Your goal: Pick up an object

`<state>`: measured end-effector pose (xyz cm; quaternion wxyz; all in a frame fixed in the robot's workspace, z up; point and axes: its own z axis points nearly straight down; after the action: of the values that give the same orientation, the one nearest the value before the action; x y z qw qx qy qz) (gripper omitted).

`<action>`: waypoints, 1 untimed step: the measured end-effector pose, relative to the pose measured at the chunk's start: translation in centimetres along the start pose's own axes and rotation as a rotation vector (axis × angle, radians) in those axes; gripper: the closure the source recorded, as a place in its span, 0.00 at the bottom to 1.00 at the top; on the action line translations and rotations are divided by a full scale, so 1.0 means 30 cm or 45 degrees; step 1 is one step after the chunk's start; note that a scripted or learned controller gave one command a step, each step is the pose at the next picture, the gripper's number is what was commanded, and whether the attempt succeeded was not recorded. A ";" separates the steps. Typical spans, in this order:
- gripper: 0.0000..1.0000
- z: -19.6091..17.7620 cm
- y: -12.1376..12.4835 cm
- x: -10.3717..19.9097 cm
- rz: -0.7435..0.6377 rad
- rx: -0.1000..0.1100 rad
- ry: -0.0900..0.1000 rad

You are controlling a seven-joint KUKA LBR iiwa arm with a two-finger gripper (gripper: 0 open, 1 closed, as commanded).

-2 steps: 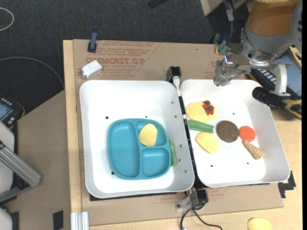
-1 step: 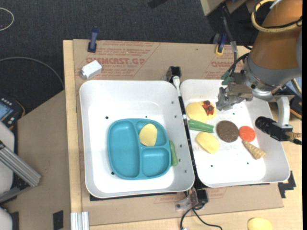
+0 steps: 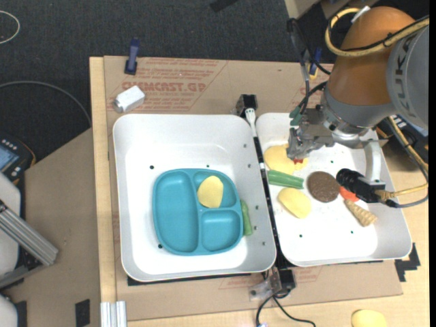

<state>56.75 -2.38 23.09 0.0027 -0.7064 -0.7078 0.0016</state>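
Observation:
My gripper (image 3: 298, 152) hangs over the upper left part of the right bin (image 3: 340, 251). Just left of it lies a pale yellow round piece (image 3: 274, 159). Below that are a green stick (image 3: 285, 179), a yellow lump (image 3: 294, 202) and a brown disc (image 3: 323, 187). A tan cone with an orange end (image 3: 360, 212) lies further right. In the left bin (image 3: 136, 155) sits a blue divided plate (image 3: 184, 216) with a yellow piece (image 3: 210, 191) in its upper compartment, and a green strip (image 3: 246, 220) lies at the plate's right side.
The bins rest on a cardboard sheet (image 3: 177, 80). A small white block (image 3: 129, 99) and a blue clip (image 3: 131, 55) lie on it behind the left bin. A yellow object (image 3: 368, 317) sits off the bench at the bottom right.

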 end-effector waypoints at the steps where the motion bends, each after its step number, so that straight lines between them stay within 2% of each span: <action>1: 1.00 -0.133 -0.020 0.298 -0.009 -0.015 0.001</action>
<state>56.17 6.55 27.11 -0.0012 -0.7038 -0.7104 -0.0027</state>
